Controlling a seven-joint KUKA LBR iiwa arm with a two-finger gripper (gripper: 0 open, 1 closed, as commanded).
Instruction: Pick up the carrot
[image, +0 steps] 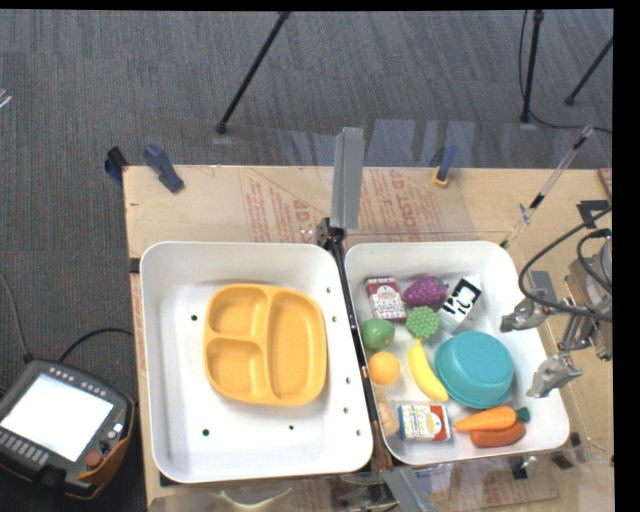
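Note:
The carrot, orange with a green stub at its right end, lies in the front right corner of the right bin. It is just in front of a teal bowl and behind a reddish-orange sausage-shaped piece. My gripper hangs over the bin's right rim, behind and to the right of the carrot. Its two metal fingers are spread apart with nothing between them.
The right bin also holds a banana, an orange, a green fruit, purple grapes, a green bumpy ball, a red box, a black-and-white box and a small carton. A yellow divided plate sits in the left bin.

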